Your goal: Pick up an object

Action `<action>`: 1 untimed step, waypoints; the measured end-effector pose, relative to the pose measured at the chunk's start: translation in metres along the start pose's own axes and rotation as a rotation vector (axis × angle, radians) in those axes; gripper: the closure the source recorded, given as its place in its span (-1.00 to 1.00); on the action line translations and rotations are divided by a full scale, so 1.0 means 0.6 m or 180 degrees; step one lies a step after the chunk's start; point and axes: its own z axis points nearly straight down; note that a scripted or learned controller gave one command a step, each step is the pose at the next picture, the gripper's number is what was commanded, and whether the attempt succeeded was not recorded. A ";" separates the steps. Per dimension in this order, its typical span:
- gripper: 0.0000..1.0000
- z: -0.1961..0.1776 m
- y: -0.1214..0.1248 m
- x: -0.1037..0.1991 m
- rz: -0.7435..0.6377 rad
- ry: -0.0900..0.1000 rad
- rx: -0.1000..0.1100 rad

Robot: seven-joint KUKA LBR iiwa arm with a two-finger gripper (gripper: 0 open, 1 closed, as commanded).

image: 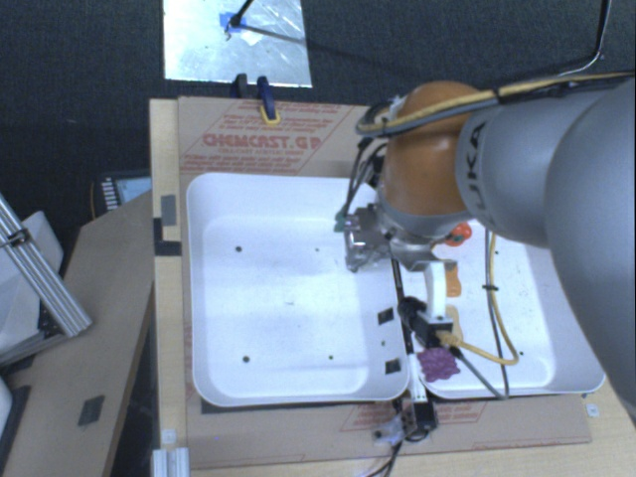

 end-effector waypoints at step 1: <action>1.00 -0.018 -0.049 -0.175 0.0017 -0.0007 0.0007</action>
